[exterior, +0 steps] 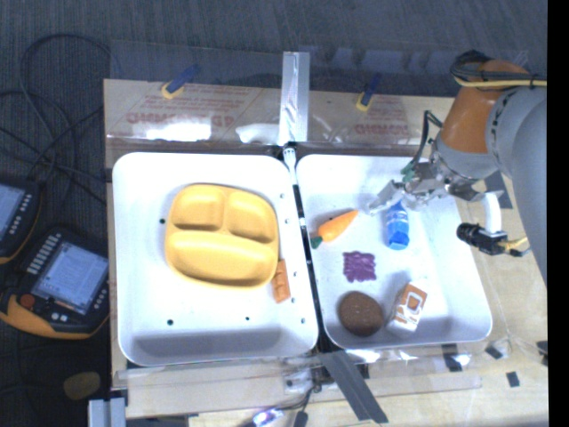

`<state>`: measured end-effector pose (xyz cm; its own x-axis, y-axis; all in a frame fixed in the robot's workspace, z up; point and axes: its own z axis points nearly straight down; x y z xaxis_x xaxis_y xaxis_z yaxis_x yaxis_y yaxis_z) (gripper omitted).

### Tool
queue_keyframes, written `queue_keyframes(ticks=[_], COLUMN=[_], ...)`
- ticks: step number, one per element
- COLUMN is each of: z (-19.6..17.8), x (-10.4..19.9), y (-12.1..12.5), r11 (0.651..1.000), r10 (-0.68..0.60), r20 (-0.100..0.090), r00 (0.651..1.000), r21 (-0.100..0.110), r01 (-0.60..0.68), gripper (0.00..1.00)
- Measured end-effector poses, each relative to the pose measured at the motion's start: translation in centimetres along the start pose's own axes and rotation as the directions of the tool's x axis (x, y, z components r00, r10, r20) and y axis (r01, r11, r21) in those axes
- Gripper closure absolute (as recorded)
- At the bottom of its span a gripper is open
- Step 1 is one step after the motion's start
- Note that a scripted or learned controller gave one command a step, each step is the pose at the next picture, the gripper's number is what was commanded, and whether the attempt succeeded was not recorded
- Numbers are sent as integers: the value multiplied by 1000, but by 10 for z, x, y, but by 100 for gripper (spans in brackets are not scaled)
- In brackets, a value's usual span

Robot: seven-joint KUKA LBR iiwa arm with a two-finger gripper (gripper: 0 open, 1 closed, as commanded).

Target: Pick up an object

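You're at the reach step: hand [402, 189] hovers by the blue bottle [396, 225], can't tell its finger state. Next, drop onto it squarely.

A robotics lab: teach pendants [55, 278] and cables [53, 123] flank the bench [213, 105].

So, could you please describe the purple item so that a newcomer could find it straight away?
Look in the right-hand shallow white bin, near its middle. The flat purple grape-bunch-shaped piece lies there, below the orange toy carrot and above the round brown cookie-like disc. It is the only purple thing.
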<state>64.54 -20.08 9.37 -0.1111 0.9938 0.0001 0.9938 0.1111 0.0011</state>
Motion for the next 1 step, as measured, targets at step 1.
queue_keyframes(ticks=[1], z=[2], x=[-8], y=[-45], r11=[987], r10=[-161], r20=[-1], r00=[987], r21=[-17], r01=[160], gripper=[0])
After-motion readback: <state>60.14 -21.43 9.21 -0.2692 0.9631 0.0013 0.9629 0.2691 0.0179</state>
